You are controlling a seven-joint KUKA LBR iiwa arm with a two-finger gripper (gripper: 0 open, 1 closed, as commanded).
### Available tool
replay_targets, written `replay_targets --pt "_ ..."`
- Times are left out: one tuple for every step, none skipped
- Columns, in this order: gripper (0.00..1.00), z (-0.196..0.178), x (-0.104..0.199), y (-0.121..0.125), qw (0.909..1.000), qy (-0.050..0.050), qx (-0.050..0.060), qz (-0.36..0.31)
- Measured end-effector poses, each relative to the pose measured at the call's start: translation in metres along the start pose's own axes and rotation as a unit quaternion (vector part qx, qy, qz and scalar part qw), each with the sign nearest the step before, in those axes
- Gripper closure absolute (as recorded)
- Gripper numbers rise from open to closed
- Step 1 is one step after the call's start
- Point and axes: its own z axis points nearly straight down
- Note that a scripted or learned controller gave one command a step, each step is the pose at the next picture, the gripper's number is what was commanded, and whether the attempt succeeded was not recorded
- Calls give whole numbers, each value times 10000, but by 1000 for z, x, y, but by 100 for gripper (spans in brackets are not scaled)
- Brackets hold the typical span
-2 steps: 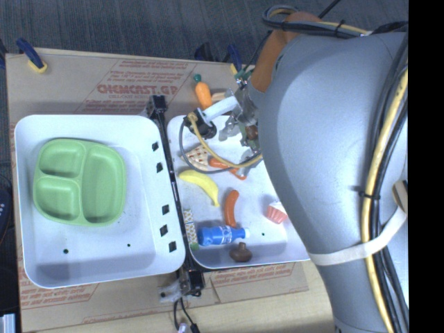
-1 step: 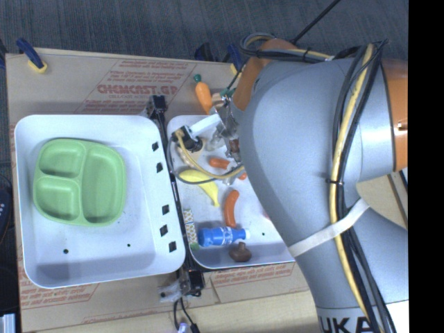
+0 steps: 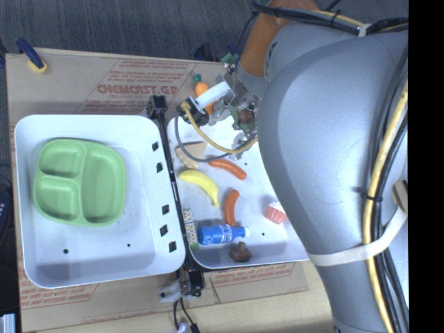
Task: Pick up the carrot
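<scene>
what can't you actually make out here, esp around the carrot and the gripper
- Carrot: camera view, just a small orange piece with a green tip at the right bin's far rim; the gripper body covers the rest.
- Gripper: its fingers are lost among cables and fittings, so open or shut is unreadable.
- Right bin: the arm covers its right side.
- Bottle label: too small to read.
- Brown item: too small to identify.

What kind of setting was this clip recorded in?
Likely a robot lab test bench: two white bins side by side on printed cardboard, a grey arm reaching in, and toy food such as a banana and a green divided plate.
</scene>
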Motion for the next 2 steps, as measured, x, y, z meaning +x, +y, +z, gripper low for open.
replay_targets --pt "0 63 -10 29 10000 -20 2 83" --pt "0 115 -57 12 9993 -20 5 -368"
